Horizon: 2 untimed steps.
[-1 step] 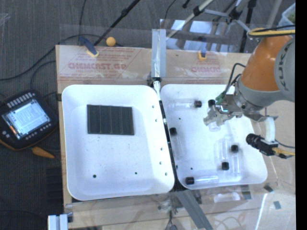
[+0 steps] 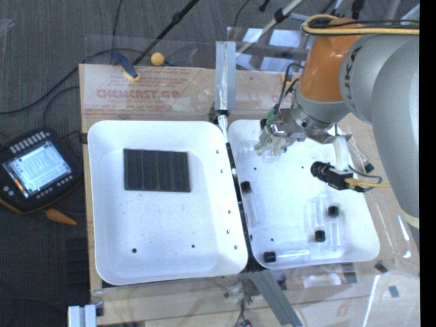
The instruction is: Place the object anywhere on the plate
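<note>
Clear vials (image 2: 325, 218) with black caps, lying loose in the right bin (image 2: 272, 203), lower right of frame, none yet lifted. Dark ribbed plate (image 2: 157, 170), left bin (image 2: 163, 251), centre-left, the destination. Gripper (image 2: 276, 139), upper centre-right, low over the right bin's top; grip state cannot be told.

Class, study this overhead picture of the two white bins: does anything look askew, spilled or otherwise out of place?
Nothing looks spilled or broken. The dark plate lies flat and square in the left bin. The clear tubes with black caps lie scattered at mixed angles in the right bin, which looks untidy, not damaged. The gripper hangs over that bin's far end.
</note>
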### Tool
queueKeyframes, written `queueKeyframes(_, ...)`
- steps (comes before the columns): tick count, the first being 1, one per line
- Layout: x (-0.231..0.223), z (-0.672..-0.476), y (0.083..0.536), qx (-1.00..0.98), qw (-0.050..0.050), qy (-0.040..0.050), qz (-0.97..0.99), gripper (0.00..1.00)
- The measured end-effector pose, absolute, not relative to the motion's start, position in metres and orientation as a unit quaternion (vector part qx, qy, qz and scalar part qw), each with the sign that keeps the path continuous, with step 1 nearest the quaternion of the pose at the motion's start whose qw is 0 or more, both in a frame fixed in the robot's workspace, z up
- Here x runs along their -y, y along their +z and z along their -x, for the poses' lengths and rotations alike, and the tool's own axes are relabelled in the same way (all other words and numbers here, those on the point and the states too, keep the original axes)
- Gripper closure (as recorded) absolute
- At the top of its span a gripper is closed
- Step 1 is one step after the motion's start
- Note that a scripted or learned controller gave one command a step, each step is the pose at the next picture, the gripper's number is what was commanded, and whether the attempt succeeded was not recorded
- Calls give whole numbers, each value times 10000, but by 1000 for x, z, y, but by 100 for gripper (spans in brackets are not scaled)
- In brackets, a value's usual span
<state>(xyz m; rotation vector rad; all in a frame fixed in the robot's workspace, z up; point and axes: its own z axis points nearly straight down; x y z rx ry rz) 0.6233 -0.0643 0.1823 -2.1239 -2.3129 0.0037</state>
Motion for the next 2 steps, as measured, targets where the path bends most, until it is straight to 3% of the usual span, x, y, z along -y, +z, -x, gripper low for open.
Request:
queueKeyframes(1,4,-625,214,8353,-2,6,5498,100)
queueKeyframes(2,-74,-616,213,8205,7,7,5717,100)
